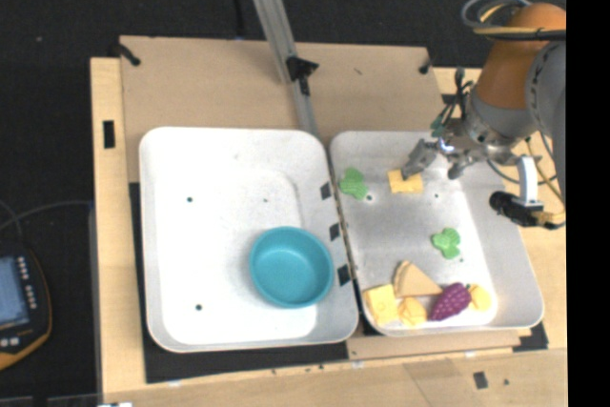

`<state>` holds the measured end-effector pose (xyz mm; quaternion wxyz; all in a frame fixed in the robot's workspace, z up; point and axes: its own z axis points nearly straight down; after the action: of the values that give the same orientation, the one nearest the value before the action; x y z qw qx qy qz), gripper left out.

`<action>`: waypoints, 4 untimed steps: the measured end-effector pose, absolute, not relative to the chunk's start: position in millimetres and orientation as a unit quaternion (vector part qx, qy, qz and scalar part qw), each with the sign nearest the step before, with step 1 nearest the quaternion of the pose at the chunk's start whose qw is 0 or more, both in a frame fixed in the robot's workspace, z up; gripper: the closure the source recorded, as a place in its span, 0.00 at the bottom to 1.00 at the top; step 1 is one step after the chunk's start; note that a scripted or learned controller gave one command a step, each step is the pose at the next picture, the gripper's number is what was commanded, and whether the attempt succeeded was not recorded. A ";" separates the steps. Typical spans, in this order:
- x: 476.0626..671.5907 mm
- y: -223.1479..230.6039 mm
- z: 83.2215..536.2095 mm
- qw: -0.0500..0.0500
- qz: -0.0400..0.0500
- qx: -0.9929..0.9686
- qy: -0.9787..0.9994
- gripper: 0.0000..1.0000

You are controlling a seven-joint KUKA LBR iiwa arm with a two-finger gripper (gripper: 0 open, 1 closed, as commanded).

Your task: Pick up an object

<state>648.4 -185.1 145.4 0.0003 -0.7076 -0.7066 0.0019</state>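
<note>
Presently claw [435, 159] spread open, holding nothing, low beside cheese [405, 182] in right bin [505, 243], likely lining up.

One fixed cam, mounted above the worktop [114, 205] and looking down at a slant, takes in both white bins: left bin [181, 167] and right bin [496, 253] sit side by side near frame centre. Far edge of the worktop lies toward the top of frame, near edge at the bottom. Mid-range framing, w/ dark floor showing above and left. The arm [515, 62] enters from frame right. A grey pole [272, 14] slants in from the top.
</note>
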 end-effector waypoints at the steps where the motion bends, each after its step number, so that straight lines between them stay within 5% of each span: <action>1: 647.9 -186.0 98.7 0.000 0.001 -0.708 -0.706 0.00; 2: 651.8 -188.2 116.6 -0.007 -0.003 -0.709 -0.706 1.00; 4: 641.0 -191.3 209.2 -0.003 -0.001 -0.710 -0.704 1.00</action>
<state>641.0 -191.3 209.2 -0.0028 -0.7098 -0.7043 -0.0014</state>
